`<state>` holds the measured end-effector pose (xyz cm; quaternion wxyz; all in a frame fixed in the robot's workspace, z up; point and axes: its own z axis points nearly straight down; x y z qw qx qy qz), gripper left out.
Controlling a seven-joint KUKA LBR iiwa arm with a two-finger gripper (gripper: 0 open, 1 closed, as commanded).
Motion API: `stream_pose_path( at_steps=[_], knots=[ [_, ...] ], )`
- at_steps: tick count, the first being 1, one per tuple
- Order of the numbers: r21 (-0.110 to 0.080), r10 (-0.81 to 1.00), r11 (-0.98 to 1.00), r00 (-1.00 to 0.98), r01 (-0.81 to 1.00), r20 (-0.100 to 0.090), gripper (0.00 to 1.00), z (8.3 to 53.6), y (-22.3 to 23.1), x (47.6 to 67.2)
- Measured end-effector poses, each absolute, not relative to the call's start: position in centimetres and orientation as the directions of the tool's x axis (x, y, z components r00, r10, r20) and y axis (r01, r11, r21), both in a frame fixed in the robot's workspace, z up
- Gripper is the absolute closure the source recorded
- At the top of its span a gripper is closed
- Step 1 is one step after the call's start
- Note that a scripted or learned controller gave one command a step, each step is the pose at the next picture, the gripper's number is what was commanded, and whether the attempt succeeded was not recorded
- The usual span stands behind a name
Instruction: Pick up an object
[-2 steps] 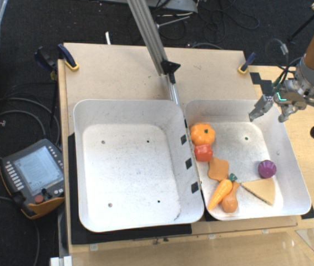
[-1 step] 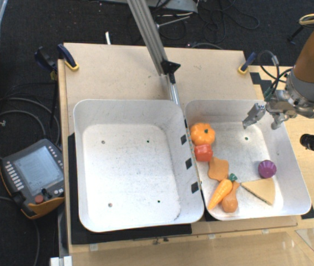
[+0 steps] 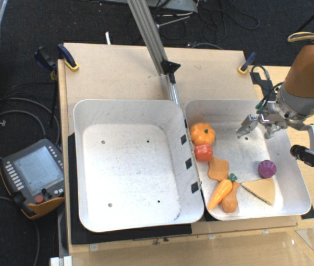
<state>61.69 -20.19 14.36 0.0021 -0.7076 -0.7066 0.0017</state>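
Over the right bin (image 3: pixel 290 148), the gripper (image 3: pixel 249 127) hung with fingers parted, holding nothing. No pick made yet. The toy foods lay in the bin: pumpkin (image 3: pixel 202 133), carrot (image 3: pixel 221 192), purple piece (image 3: pixel 267 169), cheese wedge (image 3: pixel 261 191). Fingertips small, gap hard to judge.

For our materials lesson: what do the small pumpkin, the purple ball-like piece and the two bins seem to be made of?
Pumpkin: probably moulded plastic toy; even orange colour, soft sheen, smooth ribs.
Purple piece: likely plastic or rubber; uniform colour, matt to slightly glossy, too small to tell further.
Bins: apparently thin formed plastic; white, rounded corners, raised lip, dull finish with dark speckles and scuffs.
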Motion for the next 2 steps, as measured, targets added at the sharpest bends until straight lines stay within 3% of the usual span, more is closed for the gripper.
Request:
stream_pose_path(
  at_steps=[1,2],
  knots=[
    [-0.003,1.000,0.000,0.000,1.000,0.000,0.00,9.3,-20.1,61.7],
    [0.003,1.000,0.000,0.000,1.000,-0.001,1.00,10.6,-20.2,61.8]
  ],
)
